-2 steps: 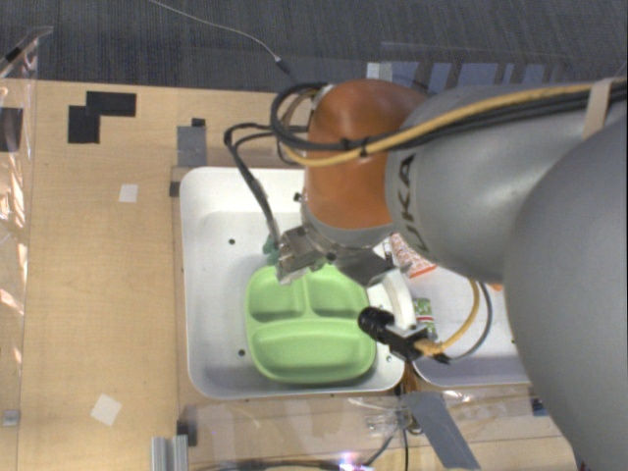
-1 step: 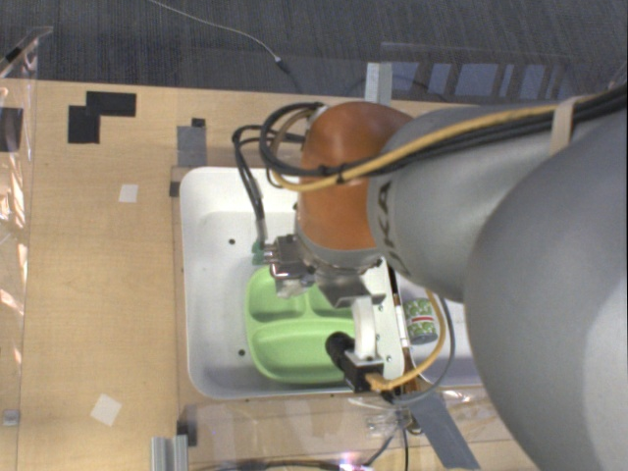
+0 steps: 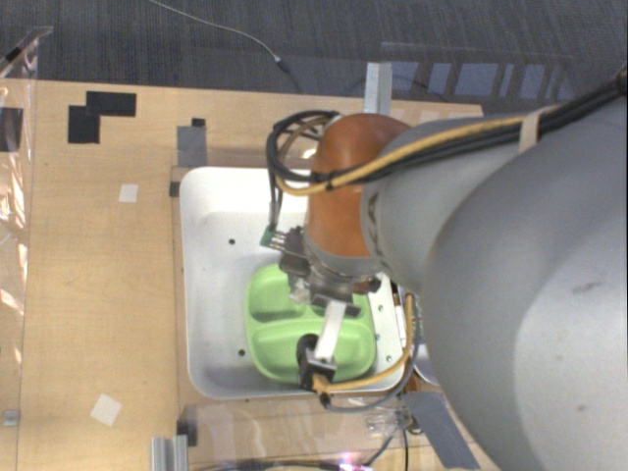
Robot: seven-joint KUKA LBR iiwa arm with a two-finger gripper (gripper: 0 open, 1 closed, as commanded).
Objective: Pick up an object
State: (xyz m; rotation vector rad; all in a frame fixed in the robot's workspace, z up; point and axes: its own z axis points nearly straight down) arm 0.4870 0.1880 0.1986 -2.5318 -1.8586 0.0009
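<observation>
Above green object (image 3: 267, 300), gripper (image 3: 316, 287), white bin (image 3: 211, 263)

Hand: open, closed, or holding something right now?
Hand: cannot be told; it sits low over the green object in the white bin.

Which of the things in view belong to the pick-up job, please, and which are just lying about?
For the job:
- the green moulded tray, lying in the white bin
- the arm, reaching over it

Just lying about:
- the black marks on the bench
- the pale squares on the bench
- the thin cable on the dark floor
</observation>
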